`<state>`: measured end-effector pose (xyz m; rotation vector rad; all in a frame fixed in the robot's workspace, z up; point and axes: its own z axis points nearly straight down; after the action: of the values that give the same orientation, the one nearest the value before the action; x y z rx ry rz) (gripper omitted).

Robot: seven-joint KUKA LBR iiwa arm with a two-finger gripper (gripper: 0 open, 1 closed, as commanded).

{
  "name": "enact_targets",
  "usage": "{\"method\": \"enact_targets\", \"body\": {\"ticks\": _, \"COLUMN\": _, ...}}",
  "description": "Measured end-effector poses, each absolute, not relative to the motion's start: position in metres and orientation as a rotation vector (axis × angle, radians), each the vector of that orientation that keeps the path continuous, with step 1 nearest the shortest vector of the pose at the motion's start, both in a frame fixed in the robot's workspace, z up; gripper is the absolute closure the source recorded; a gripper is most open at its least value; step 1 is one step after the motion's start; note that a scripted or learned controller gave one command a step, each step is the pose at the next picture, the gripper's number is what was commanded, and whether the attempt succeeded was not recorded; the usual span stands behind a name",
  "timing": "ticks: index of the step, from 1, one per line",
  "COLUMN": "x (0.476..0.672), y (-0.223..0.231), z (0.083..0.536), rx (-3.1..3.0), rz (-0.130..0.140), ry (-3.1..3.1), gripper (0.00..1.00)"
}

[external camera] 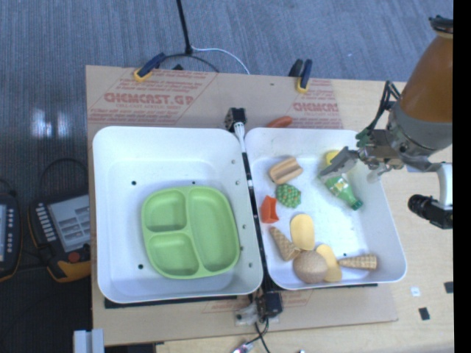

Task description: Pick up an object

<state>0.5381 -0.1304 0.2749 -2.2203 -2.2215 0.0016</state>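
Left bin (110, 197): held a green divided tray (191, 232), lying flat.
Right bin (383, 226): toy foods scattered — hot dog (285, 170), green bumpy piece (288, 195), orange wedge (269, 209), two cones (282, 243) (358, 262), yellow pieces, a brown round.
Green packet (344, 190): lay near the bin's upper right, just below the gripper.
Gripper (337, 165): hung over that corner; spread or pressed together, I could not tell.

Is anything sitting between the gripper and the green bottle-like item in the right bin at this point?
Nothing visible does. The gripper hangs over the upper right part of the right bin, directly above the green bottle-like item. The yellow piece lies beside the gripper, not under it. The hot dog and green knobbly ball sit further left.
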Motion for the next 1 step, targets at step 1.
{"method": "enact_targets", "body": {"ticks": 1, "x": 0.5782, "y": -0.1662, "z": 0.1823, "rx": -2.167, "rz": 0.004, "ry": -2.271, "gripper": 0.0}}
